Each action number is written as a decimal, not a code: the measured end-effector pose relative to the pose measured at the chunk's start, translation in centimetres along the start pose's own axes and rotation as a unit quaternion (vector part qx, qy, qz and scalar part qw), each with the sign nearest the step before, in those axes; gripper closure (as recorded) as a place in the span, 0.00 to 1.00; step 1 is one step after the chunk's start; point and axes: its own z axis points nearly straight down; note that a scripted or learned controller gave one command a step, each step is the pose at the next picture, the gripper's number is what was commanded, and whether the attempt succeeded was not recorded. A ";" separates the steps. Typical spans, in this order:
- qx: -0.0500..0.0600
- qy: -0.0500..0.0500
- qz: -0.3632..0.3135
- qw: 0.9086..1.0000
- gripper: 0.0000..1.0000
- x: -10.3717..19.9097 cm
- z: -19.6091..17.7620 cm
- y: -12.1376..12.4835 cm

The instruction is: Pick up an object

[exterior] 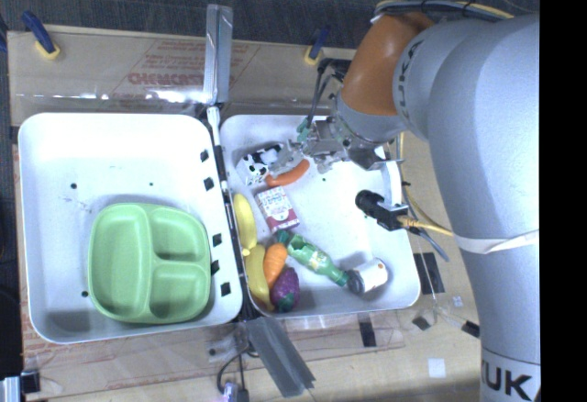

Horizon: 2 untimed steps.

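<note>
We hovered the gripper (307, 152) over the toy sausage (287, 174) in the right bin (404, 295); jaw state unclear. The crowding cow figure (258, 165) could deflect our grasp.

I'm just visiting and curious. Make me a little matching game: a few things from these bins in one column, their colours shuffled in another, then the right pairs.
Things:
1. divided plate
2. banana
3. carrot
4. eggplant

Colours:
A. purple
B. orange
C. light green
D. yellow

Pairs: 1-C, 2-D, 3-B, 4-A. The plate lies in the left bin; the other three lie in the right bin.
</note>
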 end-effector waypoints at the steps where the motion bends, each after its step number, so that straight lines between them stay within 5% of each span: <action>1: 0.001 0.000 0.036 0.999 0.00 2.4 5.8 -1.0; 2: 0.003 0.000 0.034 0.999 1.00 2.4 4.9 -1.0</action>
